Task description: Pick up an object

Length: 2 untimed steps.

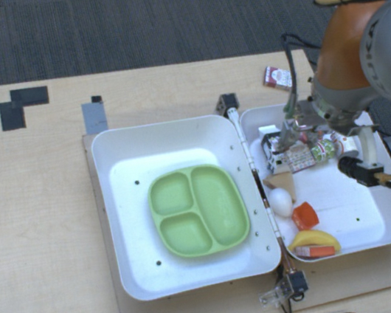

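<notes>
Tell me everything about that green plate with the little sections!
The pale green plastic plate is a rounded rectangle with three compartments: two smaller ones on the left, one above the other, and one long one on the right. It looks smooth and slightly shiny. It lies flat, turned a little askew, in the middle of the left shallow white bin, resting on the bin's floor, with nothing else touching it.
</notes>
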{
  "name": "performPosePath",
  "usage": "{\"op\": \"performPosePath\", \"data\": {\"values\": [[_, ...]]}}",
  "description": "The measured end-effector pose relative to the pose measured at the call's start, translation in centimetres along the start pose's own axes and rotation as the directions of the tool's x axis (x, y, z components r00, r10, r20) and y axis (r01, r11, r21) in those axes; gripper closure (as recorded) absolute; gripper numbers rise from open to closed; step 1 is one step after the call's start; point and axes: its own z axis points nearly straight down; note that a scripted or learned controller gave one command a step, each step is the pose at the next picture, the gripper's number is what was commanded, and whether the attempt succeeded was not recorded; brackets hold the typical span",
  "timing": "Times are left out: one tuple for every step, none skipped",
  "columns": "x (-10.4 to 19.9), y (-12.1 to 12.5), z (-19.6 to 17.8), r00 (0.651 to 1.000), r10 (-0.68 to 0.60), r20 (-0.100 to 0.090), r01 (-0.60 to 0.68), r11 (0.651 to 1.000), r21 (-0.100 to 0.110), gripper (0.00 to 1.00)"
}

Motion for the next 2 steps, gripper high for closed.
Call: {"op": "performPosePath", "data": {"values": [[1.5,-6.9,-1.3,1.000,0.003,0.001,-0.003,1.000,0.004,1.00],[2.4,-10.8,0.1,1.000,0.003,0.001,-0.003,1.000,0.005,1.00]]}}
